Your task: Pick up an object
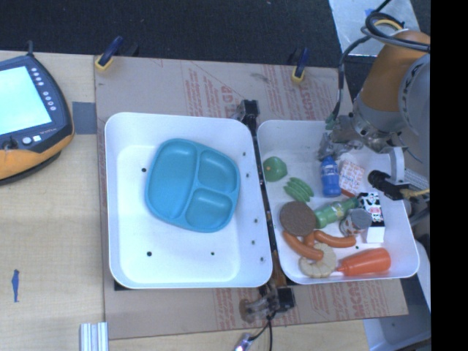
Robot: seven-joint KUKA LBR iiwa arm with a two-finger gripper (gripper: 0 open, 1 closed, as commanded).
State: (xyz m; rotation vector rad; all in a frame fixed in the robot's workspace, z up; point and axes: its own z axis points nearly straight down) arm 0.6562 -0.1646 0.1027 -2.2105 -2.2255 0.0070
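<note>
At the lower right of the frame a carrot [365, 262] and sausages [303, 246] lay untouched in the right bin [292, 131], while higher up the gripper [335, 146] hovered just above a blue bottle [330, 178], apparently needing to descend and close.

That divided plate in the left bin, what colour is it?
The divided plate is light blue all over, with no pattern; the camera view shows it plainly against the white left bin.
</note>
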